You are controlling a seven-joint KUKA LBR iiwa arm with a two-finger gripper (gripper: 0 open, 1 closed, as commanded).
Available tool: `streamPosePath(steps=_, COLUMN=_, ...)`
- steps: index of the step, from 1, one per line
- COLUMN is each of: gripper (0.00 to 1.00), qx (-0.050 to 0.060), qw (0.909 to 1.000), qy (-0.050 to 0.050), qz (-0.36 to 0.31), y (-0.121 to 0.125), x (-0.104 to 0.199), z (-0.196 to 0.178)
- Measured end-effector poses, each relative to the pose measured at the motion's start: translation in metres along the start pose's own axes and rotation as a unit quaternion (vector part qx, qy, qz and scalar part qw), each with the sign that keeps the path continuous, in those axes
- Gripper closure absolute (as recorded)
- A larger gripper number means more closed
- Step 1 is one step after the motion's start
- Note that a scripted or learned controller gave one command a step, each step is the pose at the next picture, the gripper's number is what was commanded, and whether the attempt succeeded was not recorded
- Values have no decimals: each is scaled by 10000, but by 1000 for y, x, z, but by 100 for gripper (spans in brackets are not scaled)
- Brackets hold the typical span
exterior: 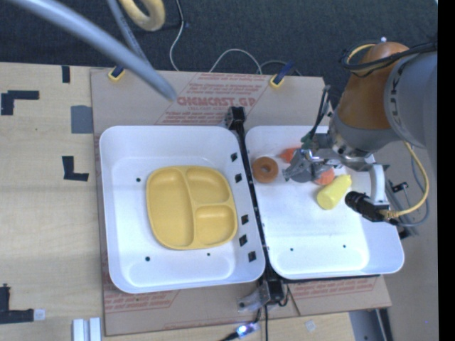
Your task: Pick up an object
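From my station I see three small pieces in the right white shallow bin [334, 258], all toward its far edge. A brown ring-shaped donut toy [266, 169] lies near the divider between the bins, flat on the bin floor. A yellow stubby cylinder-like toy [332, 192] lies further right, tilted, just beside the gripper. A small orange-red piece [288, 153] sits close to the far edge, partly hidden by the gripper; a second orange bit [325, 177] shows touching the top of the yellow toy, shape unclear.

The grey two-finger gripper [304, 168] is low over the bin floor between the donut and the yellow toy. I cannot tell whether it is spread or closed; nothing visibly sits in its grip. Above it, the arm's orange band [366, 98] and grey body come in from the right.

The left white shallow bin [117, 212] carries a yellow plastic divided plate with three compartments [190, 206], lying flat near its centre. Both bins rest on a brown cardboard sheet with red lettering [213, 99].
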State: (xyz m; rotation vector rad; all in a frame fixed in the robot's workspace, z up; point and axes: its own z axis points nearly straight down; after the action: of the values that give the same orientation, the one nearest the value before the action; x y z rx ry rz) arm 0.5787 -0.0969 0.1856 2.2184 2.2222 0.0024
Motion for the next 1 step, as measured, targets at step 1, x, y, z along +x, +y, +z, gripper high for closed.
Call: streamPosePath(steps=1, gripper=100, qx=-11, qw=10000, qy=-4, qz=0, y=1, x=0, z=-53)
